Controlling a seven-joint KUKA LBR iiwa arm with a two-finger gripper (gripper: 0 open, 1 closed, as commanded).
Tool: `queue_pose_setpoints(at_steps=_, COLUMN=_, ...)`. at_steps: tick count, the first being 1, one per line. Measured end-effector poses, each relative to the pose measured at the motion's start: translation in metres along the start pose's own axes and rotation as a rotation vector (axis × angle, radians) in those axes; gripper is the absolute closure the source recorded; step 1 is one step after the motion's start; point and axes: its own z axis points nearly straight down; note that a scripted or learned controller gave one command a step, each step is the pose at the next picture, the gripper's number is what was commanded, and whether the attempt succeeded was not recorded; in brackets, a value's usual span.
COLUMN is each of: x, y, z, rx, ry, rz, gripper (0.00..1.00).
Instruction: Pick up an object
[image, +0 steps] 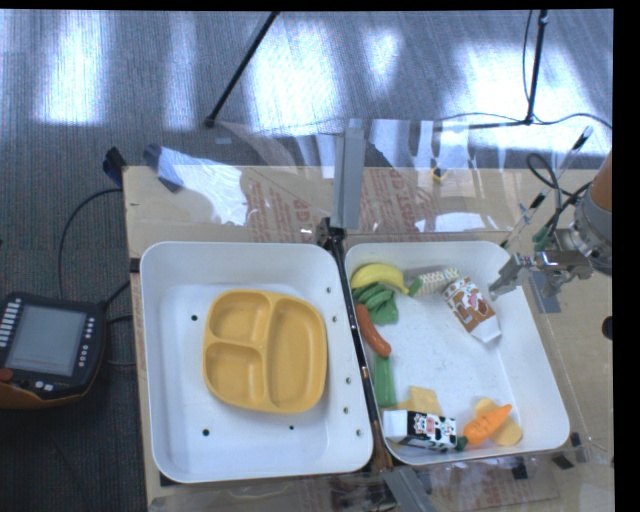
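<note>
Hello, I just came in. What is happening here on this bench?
A robot arm reaches in from the right, and its gripper hangs over the upper right edge of the right bin. It holds nothing. That bin contains toy food: a banana, a sausage, a small brown carton, a milk carton with a cow print and a carrot. In the left bin lies a yellow divided plate. No object has been picked up yet.

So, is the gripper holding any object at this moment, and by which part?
Nothing is held. The gripper is at the upper right edge of the right bin, with no object between its fingers. The nearest item, a small carton, lies apart from it in the bin.
</note>
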Motion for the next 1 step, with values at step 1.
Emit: queue_pose_setpoints(at_steps=1, x=0.0259, y=0.0444, z=0.1018, rx=0.007, ry=0.003, rz=-0.148, gripper=0.00)
